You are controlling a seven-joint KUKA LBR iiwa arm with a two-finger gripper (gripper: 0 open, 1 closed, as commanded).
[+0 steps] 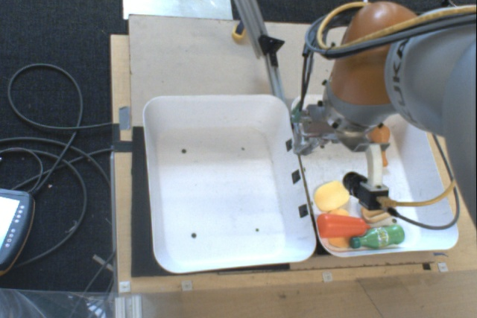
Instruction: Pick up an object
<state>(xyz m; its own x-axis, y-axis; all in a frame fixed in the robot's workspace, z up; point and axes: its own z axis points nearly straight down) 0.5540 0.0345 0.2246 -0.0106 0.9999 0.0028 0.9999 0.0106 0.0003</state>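
Across the pale table (186, 56), a shallow white left bin (223, 175) and right bin (426, 167) are sitting. I am hovering over the right bin's inner wall; clenched or released, I cannot tell. The pick is seemingly still pending, with the small green plastic bottle (380, 237) lying at that bin's front.

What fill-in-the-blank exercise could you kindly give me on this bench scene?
1. The bottle is ___ in colour.
2. The bottle lies in the bin on the view's ___ side.
3. The bench bears ___ white bins.
4. The item just above the red item in the view is ___.
Missing words: green; right; two; yellow.
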